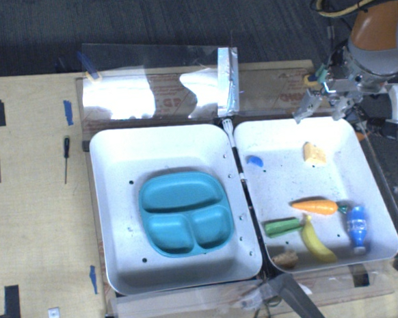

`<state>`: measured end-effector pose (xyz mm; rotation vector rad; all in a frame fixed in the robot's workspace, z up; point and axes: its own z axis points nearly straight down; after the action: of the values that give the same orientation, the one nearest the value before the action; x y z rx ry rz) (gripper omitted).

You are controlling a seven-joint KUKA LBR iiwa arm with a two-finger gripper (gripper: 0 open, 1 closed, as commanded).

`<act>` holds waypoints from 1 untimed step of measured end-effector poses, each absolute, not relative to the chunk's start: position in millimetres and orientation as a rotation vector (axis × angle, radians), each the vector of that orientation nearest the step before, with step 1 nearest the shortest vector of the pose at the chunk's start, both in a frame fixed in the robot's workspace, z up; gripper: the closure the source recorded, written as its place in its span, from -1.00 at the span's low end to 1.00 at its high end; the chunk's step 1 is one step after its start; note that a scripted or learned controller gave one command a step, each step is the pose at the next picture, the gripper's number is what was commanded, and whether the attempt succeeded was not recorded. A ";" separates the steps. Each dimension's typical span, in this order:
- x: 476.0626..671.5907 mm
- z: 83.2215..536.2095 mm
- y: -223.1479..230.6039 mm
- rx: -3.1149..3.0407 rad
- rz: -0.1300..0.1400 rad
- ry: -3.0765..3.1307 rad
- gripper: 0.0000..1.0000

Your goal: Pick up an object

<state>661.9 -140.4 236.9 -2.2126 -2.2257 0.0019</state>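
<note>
Nearest the camera, at the six o'clock edge of the right bin (372, 175), a small brown lump (285, 257) is seen, its kind too blurred to tell. Just above it a yellow banana (316, 242) lies aslant, touching a green piece (282, 226) at its nine o'clock end and lying just below an orange carrot (315, 207). A blue bottle (356, 227) lies at the banana's three o'clock, near the bin wall.

Any of these may be taken as the task's thing; the banana is judged the easiest. It is probably a light, stiff toy with a smooth skin that could slip, so a hold across its narrow middle is advised, with the fingers set square to its curve.

Further out, toward twelve o'clock, one pale yellow chunk (314, 153) and one small blue piece (255, 161) lie well apart from the cluster. Seven things are counted in this bin, one of each kind.

One teal divided tray (185, 211) with three compartments is held in the left bin (113, 196). Two bins are carried by the desk (32, 223).

The gripper (321, 102) hangs over the right bin's twelve o'clock rim, its fingers spread apart and nothing held between them.
</note>
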 end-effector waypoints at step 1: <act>664.8 141.0 -197.5 -2.423 0.010 -1.986 -1.00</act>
<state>664.8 -197.5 141.0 -2.4231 -1.9856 0.0095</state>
